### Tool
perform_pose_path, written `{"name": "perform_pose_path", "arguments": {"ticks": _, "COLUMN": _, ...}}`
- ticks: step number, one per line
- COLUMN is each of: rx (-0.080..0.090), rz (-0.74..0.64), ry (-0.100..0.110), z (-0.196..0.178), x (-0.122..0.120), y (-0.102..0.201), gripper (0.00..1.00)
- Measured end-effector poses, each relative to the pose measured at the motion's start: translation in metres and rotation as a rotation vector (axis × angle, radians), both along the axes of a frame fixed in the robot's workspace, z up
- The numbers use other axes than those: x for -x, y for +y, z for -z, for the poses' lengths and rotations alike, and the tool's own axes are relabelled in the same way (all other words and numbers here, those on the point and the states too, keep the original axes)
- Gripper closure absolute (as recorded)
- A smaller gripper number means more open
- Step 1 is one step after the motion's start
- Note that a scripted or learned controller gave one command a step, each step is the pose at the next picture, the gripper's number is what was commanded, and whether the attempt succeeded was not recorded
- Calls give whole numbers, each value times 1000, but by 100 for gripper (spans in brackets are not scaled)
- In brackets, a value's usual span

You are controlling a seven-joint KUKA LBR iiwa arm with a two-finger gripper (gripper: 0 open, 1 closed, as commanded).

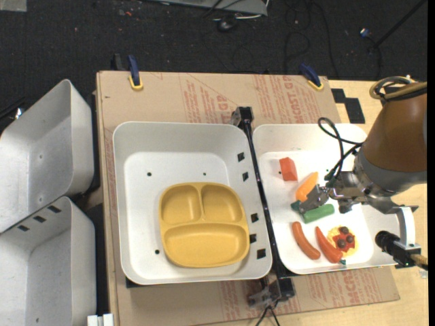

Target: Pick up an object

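The claw [318, 197] is seen low over the right bin [268, 138], at the end of the arm [397, 148] that reaches in from the right edge of the view. Whether it is spread or pressed together cannot be told, since its tip is lost among the toys beneath it. Directly under and touching the tip, a green piece [319, 213] is laid with its long axis running left to right, tilted slightly upward to the right; just above it an orange carrot-like piece [306, 185] lies aslant, its axis running from lower left to upper right. These two are judged to be the nearest candidates, and nothing is seen lifted. Further out, a red block [288, 168] is placed up and to the left of the claw, while two red sausages [306, 240] and a small yellow piece with berries [342, 239] lie below it, nearer the front wall. In the left bin [136, 141], well apart, a yellow divided plate [204, 224] is rested. Both bins are carried by the counter [197, 90].
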State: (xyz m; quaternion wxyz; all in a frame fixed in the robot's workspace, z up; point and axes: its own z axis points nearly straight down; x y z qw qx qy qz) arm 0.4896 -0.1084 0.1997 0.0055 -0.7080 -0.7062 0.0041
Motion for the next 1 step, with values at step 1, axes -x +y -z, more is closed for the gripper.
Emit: {"name": "perform_pose_path", "arguments": {"ticks": 1, "rx": 2, "rz": -3, "ry": -12, "z": -6, "x": -3, "y": 0, "gripper": 0}}
